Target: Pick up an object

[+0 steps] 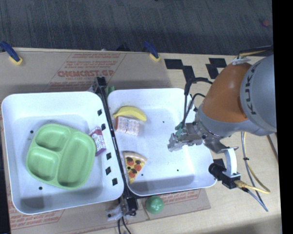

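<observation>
My gripper [178, 141] hangs over the right bin [164, 183], above the bare white floor in its right half, and I cannot tell how it is set, since the metal at its tip is a blur against the white. Nothing lies under it. Everything I might pick up in this bin sits to the camera's left of me, crowded along the divider: the banana [129, 113] near the top, with its long axis running roughly left to right and a slight downward curve at the ends; the small red-and-white packet [126, 125] touching it just below; and the pizza slice toy [133, 165] lower down, its point aimed toward the near wall of the bin. The pizza slice toy and the packet look about equally near to me, one down-left and one up-left. So I judge the coming move is a sideways travel toward the divider before any descent. The green divided plate [60, 154] and a wrapped snack [98, 139] lie in the left bin [24, 199], well apart from me.
</observation>
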`<state>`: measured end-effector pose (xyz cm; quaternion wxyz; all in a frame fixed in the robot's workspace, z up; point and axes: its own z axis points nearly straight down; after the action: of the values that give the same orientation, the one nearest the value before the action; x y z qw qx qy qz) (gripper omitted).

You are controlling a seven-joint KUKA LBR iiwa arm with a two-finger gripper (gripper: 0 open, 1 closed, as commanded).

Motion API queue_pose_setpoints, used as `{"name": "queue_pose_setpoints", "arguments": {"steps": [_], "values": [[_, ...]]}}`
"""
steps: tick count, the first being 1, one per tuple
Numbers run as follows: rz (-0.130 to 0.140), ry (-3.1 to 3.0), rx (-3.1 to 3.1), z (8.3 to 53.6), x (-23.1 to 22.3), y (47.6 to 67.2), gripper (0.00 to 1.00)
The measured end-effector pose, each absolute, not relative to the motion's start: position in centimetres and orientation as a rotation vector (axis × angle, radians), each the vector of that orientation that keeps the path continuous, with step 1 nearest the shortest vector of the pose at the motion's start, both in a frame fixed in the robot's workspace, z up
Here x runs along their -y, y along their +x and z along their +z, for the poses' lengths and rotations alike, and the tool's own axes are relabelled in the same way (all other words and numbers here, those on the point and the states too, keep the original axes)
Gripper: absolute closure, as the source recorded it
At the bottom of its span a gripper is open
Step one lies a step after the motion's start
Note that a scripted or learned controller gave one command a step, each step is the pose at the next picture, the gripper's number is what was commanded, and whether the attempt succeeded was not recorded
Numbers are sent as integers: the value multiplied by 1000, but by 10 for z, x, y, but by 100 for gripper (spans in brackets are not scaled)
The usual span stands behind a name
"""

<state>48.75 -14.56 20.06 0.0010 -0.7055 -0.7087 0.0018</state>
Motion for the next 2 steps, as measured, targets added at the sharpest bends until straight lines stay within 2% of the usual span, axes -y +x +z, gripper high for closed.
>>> {"name": "queue_pose_setpoints", "arguments": {"steps": [1,2], "values": [[3,-2213,2227,210,141,477,100],[2,-2212,2229,200,130,477,100]]}}
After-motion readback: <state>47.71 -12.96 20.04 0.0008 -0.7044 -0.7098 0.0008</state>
